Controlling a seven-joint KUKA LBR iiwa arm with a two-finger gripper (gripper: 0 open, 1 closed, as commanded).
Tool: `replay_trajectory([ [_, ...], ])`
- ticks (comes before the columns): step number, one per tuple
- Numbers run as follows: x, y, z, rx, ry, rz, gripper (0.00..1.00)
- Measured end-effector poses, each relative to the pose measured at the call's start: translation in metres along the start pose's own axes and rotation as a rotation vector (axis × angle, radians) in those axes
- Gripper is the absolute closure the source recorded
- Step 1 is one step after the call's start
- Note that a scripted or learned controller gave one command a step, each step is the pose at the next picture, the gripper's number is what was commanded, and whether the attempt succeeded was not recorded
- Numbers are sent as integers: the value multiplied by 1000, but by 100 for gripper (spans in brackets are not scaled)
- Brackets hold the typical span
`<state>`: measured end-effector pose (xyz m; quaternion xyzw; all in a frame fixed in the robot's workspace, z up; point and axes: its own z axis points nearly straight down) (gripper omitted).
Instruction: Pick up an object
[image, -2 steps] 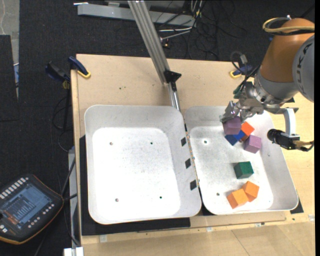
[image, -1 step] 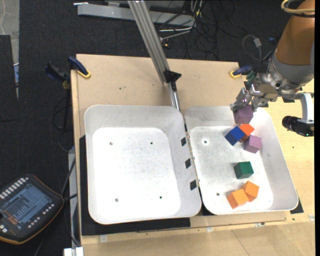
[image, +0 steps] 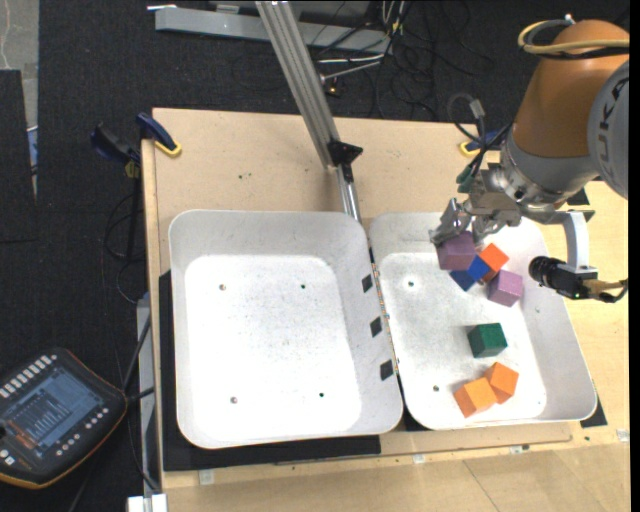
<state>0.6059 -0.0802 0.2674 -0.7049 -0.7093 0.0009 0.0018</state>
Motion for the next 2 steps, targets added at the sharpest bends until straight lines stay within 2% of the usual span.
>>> replay_trajectory([
  [2, 83, -33, 10, 0, -1, 0, 100],
])
